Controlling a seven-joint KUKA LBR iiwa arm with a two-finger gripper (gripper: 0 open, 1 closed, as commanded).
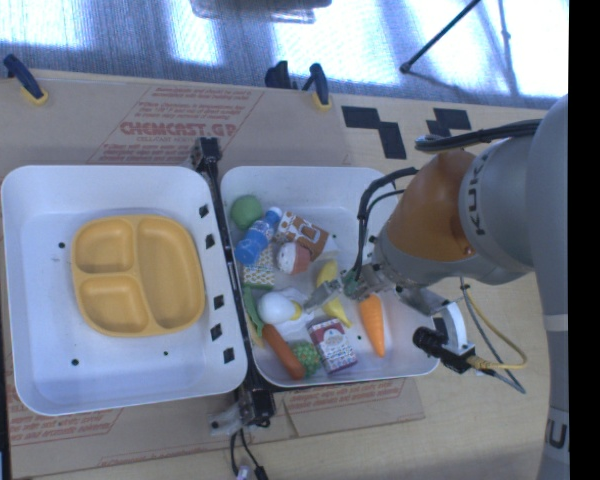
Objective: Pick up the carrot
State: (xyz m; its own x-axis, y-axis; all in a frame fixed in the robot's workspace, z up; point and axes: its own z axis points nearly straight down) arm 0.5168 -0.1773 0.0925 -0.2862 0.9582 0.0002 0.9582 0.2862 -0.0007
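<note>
Bench covered w/ cardboard sheet (180,118), held down by blue clamps at back edge; two white bins side by side on it. Left bin (30,268) holds a yellow divided plate (138,273), prob. the drop spot for picked items. Right bin (310,183) is the cluttered one: green ball (246,210), blue bottle (254,242), white egg (276,308), small red carton (332,345), other toy food packed close.

Two carrot-like items: orange carrot (373,324) lying along bin's right side, tip toward front; a redder one (281,352) near front-left corner. Arm reaches in from right, wrist low over bin. Gripper (342,288) sits just beside orange carrot's top end, among the clutter. Open or closed: can't tell, wrist blocks it. Carrot lies on bin floor, not lifted.
</note>
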